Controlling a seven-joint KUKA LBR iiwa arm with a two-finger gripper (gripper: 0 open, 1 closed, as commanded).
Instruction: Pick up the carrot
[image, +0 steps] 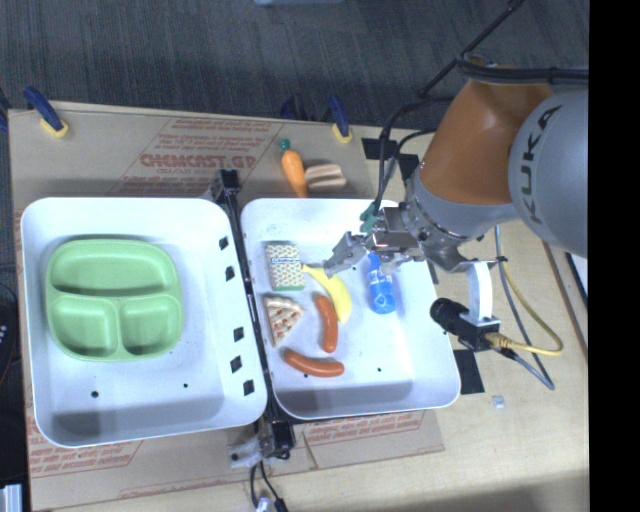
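- The small orange carrot with a green top lies on the brown cardboard sheet outside the bins, just beyond the far rim of the right white bin, tilted with its green end pointing away.
- Touching or just beside it on the right is a tan, bun-like toy, also on the cardboard.
- The two-finger gripper hangs inside the right bin, well apart from the carrot, with nothing seen between its fingers; whether they are spread or pressed together I cannot tell.
- Just beside the gripper are a yellow banana and a blue plastic bottle.
- Also in that bin: a checked green-and-white block, a pizza-like wedge, and two orange-red sausages, one upright in the view, one lying near the front.
- The left white bin holds a light green compartment tray.
- The grey arm with its orange band reaches in from the right.
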